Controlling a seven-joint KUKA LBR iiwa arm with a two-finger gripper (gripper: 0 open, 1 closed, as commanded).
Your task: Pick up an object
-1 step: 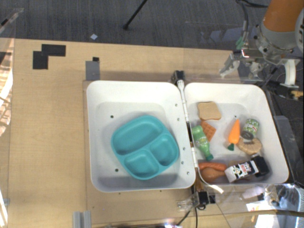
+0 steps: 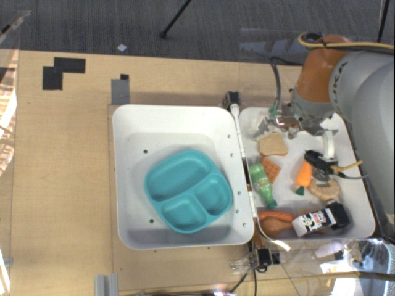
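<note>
Right bin [image 2: 364, 217]: green bottle [image 2: 262, 184] lengthwise, cap-down.

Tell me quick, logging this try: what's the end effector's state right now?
End effector: over the right shallow white plastic bin, above the tan bread slice; open or closed cannot be told, nothing visibly held.

Place: robotics lab
Bench: bare wooden top [image 2: 62, 184] with black tape marks [image 2: 60, 71]
Setup: two white bins [image 2: 123, 165], toy food [image 2: 272, 145], loose cables [image 2: 247, 279]
Floor: grey carpet [image 2: 123, 11]
</note>
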